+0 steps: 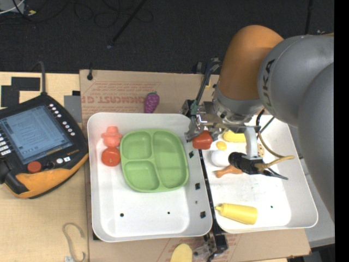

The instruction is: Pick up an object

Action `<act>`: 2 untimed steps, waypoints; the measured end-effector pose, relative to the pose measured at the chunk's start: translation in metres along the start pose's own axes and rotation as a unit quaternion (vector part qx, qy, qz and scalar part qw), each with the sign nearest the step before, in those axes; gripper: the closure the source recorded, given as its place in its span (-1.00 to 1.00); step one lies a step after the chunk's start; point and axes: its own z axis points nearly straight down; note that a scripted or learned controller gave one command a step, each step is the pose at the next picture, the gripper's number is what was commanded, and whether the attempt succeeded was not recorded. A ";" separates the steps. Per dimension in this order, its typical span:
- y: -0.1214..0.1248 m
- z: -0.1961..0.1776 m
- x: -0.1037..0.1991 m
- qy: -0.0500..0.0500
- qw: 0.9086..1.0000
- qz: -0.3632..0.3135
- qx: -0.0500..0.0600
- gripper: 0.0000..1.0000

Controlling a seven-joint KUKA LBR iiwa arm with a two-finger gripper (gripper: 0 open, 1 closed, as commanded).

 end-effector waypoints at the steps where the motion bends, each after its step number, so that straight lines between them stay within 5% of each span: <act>1: 0.012 0.014 0.035 -0.001 1.000 0.001 0.001 1.00; 2: 0.016 0.014 0.033 -0.001 1.000 0.001 0.000 1.00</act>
